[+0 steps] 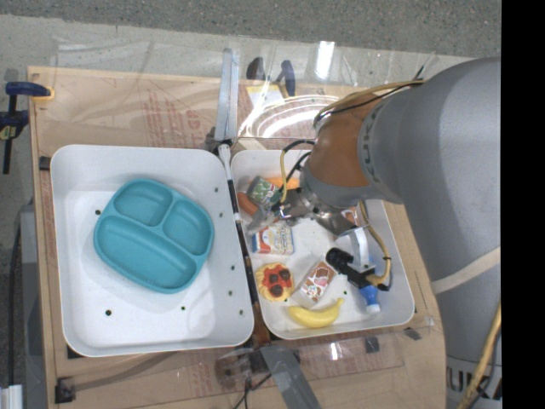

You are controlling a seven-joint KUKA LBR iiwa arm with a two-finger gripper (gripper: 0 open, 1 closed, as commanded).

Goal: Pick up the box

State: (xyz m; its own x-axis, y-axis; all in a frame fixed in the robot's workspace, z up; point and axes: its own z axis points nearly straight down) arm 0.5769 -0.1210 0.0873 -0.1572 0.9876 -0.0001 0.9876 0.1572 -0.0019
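I see my arm (400,143) reaching over the right bin (400,313), gripper (271,217) low near its upper left; I cannot tell what state it is in. The box (275,240) lies flat just below it. A second small box (317,281), a banana (315,315) and a pizza toy (274,281) sit nearer me. The teal divided plate (153,235) rests in the left bin (77,313).

Slanted overhead view of both bins (60,228)
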